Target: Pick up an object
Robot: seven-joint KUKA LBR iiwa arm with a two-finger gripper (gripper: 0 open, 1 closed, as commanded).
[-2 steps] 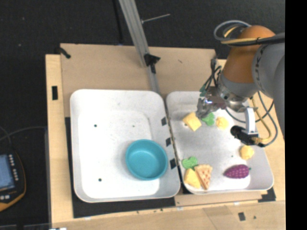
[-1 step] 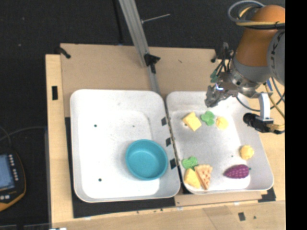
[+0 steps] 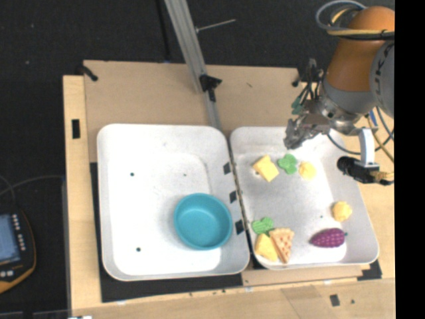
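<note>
My gripper hangs over the far edge of the right bin, pointing down. Just below it lie a small green toy, a yellow block and a small yellow piece. Nothing shows between the fingers. Nearer the front of that bin are a yellow round toy, a purple grape bunch, a waffle-patterned wedge, a yellow wedge and a green leafy piece.
The left bin holds a blue bowl near its front right. A grey metal post slants up behind the bins. The bench edge runs along the front.
</note>
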